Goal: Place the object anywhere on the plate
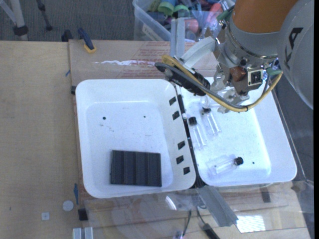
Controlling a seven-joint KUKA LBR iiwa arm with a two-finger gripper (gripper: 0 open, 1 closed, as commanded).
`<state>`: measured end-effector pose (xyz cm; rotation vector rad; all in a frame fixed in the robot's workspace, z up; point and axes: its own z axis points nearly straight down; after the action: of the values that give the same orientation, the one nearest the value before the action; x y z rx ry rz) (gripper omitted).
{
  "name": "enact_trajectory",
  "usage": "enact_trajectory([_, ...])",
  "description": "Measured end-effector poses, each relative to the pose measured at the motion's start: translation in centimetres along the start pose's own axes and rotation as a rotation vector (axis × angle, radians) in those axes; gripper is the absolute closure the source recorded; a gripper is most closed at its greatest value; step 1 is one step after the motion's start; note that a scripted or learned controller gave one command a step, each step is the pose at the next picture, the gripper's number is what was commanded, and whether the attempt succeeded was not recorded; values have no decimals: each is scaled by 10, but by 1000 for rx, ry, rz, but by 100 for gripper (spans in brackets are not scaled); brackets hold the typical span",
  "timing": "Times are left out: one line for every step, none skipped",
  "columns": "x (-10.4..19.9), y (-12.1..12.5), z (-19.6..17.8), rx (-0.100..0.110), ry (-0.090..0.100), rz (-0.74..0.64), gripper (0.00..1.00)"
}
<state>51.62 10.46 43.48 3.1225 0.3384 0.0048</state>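
The gripper (213, 114) hovers over clear vials (205, 128), grip state unclear; it looks mid-pick, with the dark ridged plate (136, 168) waiting leftward.

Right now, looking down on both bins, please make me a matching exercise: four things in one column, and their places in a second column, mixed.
Things
1. dark ridged plate
2. clear vial with a black cap
3. tub of colourful items
4. claw

Places
A. beyond the bins, at the top of the view
B. over the far part of the right bin
C. left bin, near corner
D. right bin, near side

Pairs: 1-C, 2-D, 3-A, 4-B
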Motion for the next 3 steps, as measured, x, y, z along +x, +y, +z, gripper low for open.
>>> enact_trajectory([21,-55,0,-1,1,19,100])
enact_trajectory([11,-101,26,0,-2,-11,100])
enact_trajectory([33,-115,0,-1,0,-115,100])
